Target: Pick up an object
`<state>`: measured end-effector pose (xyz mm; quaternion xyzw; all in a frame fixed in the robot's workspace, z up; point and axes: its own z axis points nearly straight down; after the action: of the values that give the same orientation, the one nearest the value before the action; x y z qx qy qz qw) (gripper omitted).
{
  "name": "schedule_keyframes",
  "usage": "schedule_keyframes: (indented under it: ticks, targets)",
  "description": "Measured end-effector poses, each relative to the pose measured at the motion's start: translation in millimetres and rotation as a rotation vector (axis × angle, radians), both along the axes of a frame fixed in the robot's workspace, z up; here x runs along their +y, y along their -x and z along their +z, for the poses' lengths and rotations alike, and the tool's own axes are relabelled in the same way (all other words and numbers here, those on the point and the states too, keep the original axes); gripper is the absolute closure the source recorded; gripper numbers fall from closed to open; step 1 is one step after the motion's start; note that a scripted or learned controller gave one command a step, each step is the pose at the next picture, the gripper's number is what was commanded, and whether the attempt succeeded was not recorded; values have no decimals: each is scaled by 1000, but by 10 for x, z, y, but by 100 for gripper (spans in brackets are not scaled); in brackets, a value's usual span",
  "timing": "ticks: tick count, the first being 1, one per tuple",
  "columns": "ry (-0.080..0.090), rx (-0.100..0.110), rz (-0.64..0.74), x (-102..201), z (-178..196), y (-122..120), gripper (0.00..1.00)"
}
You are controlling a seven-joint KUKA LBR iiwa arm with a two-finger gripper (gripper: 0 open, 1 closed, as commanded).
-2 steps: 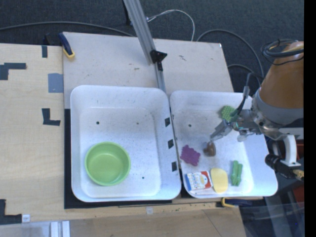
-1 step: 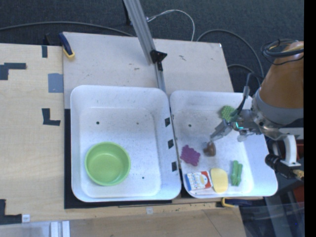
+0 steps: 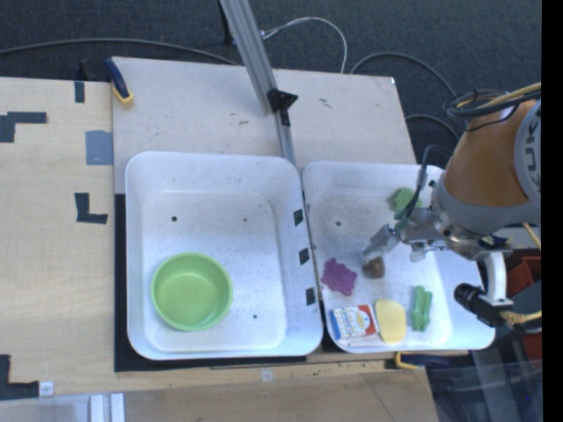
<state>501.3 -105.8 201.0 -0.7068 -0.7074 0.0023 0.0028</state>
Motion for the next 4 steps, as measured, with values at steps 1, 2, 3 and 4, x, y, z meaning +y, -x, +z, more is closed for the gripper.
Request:
schedule_keyframes:
  ticks: [1,2,3,4]
  targets:
    - [0,1,-1,-73,-497,-34,0]
    - [-1,1,-1,-113,-944,-15,0]
    - [-1,-2,1,-104,-823,-25,100]
    - [1,-10,1,-104,-260,-125,100]
